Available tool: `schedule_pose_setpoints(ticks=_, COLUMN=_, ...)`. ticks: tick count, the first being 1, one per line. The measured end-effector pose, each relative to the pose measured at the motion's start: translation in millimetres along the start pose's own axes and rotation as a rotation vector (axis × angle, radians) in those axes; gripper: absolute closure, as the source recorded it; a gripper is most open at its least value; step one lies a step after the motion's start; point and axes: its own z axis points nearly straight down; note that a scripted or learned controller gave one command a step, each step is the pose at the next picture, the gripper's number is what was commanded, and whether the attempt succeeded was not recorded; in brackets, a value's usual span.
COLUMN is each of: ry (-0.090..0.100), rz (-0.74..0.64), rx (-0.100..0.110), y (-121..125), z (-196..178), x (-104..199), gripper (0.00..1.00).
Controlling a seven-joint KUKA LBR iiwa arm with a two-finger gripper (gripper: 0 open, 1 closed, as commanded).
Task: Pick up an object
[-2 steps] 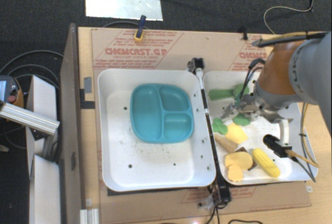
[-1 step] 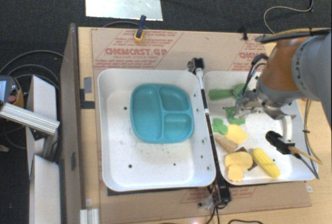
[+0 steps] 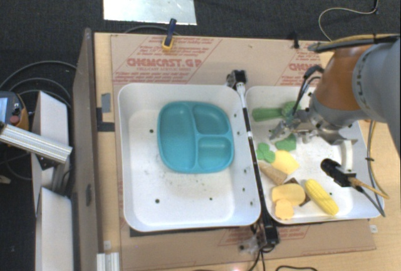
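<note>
My gripper [image 3: 285, 132] hangs low over the upper middle of the right bin [image 3: 358, 138], the arm reaching in from the right. A small green piece [image 3: 286, 143] lies right under it; whether they touch is unclear. A long green toy vegetable [image 3: 267, 114] lies just behind the gripper, and two small green pieces [image 3: 265, 152] sit to its front left. Nearer the front are a yellow chunk [image 3: 286, 162], a tan wedge [image 3: 272, 174], two yellow-orange pieces [image 3: 289, 193] and a corn cob [image 3: 321, 197].
The left bin [image 3: 141, 138] holds a teal divided plate [image 3: 195, 137]. A raised divider [image 3: 249, 138] runs between the two bins. The toy food crowds the left half of the right bin, close to that divider.
</note>
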Motion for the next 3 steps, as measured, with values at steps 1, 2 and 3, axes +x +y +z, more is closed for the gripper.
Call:
schedule_pose_setpoints(ticks=1, ry=0.000, rz=-0.001, rx=-0.003, y=1, z=-11, x=0, gripper=1.00)
schedule_pose_setpoints(ticks=2, ry=0.001, rz=-0.001, rx=-0.002, y=1, z=-10, x=0, gripper=0.00)
schedule_pose_setpoints(ticks=3, ry=0.001, rz=-0.002, rx=-0.006, y=2, z=-21, x=1, gripper=1.00)
